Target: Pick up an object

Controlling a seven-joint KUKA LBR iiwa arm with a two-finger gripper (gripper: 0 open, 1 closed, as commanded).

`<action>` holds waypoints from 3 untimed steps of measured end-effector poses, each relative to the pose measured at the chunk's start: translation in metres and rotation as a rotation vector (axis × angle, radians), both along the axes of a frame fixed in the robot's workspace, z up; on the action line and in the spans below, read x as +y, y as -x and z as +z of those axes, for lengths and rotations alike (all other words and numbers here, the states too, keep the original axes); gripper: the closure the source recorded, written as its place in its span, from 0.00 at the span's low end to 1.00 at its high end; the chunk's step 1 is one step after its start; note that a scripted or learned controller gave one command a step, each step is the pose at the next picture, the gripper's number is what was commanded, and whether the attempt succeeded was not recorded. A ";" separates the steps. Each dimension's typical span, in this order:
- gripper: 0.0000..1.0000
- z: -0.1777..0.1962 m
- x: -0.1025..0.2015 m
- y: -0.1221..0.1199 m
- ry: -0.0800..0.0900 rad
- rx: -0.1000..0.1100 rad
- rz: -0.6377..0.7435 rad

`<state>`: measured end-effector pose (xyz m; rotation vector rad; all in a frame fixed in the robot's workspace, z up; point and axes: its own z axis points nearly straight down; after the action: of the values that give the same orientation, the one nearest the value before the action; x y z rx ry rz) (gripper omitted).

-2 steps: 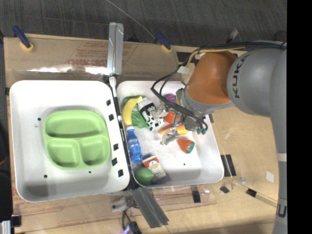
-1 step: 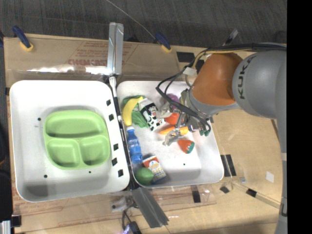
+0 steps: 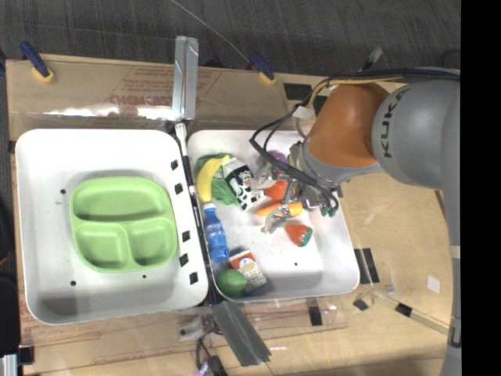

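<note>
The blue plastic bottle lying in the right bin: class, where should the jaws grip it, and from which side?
Grip the blue plastic bottle across its middle, coming straight down from above. It lies flat and lengthwise along the white bin's left wall, so the jaws likely need to close across its narrow width; the wall side looks tight.

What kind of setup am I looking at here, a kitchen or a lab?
Most likely a robot lab grasping bench, not a kitchen: two white bins clamped onto cardboard, toy food such as a banana heaped in the right one, and carpet beyond.
</note>
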<state>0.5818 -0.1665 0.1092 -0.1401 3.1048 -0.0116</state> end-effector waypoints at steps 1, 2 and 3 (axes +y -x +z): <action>0.00 0.000 -0.007 -0.017 0.002 0.006 0.032; 0.00 0.001 0.004 -0.003 0.004 -0.009 -0.070; 0.00 0.001 0.002 0.014 -0.006 -0.015 -0.182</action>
<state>0.5675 -0.1648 0.1101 0.1415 3.0907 -0.0084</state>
